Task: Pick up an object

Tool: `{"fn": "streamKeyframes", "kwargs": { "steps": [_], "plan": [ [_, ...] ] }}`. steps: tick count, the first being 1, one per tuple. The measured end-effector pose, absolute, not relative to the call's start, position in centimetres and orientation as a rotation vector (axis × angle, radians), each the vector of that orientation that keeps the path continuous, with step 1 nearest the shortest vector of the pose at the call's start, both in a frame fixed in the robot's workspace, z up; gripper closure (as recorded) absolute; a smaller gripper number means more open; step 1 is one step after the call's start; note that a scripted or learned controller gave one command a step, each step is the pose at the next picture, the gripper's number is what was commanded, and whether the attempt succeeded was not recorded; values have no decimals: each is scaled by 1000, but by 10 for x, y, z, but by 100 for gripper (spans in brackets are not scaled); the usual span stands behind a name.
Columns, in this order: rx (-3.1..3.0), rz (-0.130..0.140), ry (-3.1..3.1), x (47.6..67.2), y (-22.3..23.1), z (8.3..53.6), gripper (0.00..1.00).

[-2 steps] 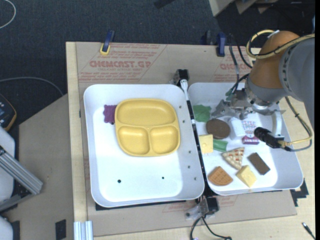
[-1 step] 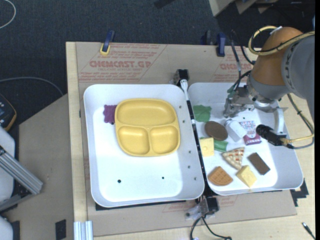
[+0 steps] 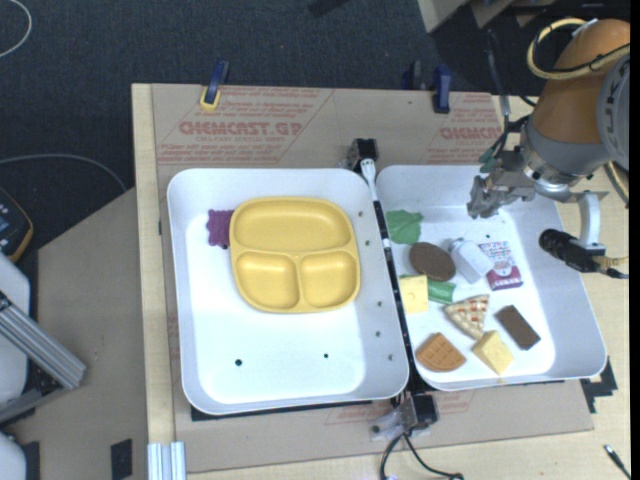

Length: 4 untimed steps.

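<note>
Toy food pieces lie in the right bin point(image 3: 585, 333), below and left of the tool point(image 3: 488, 198); nearest is the white packet point(image 3: 468, 261). Tool hovers over that bin's upper part; grip state cannot be judged. Left bin point(image 3: 200, 308) holds a yellow divided tray point(image 3: 295, 251) and a purple piece point(image 3: 218, 227).

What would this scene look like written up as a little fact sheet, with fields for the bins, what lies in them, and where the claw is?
left bin: holds a yellow divided tray, with a purple item at its left edge
right bin: holds small toy foods
toy foods: green leaf, brown cookie, pizza slice, chocolate bar, cheese wedge
claw: over the right bin's upper part, above the toy foods
held object: none seen
</note>
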State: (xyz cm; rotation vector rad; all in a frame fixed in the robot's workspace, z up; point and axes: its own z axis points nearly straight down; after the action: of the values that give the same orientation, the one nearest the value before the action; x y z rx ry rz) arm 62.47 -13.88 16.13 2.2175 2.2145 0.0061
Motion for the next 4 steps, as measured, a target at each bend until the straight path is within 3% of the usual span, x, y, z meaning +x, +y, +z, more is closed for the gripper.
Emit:
{"fn": "streamKeyframes", "kwargs": {
  "steps": [1, 2, 4],
  "plan": [
    [2214, 8, 2216, 636, -140, 220, 100],
    [2218, 3, 2219, 637, -140, 226, 100],
    [2217, 1, 2230, 635, -32, 231, 100]
  ]
}}
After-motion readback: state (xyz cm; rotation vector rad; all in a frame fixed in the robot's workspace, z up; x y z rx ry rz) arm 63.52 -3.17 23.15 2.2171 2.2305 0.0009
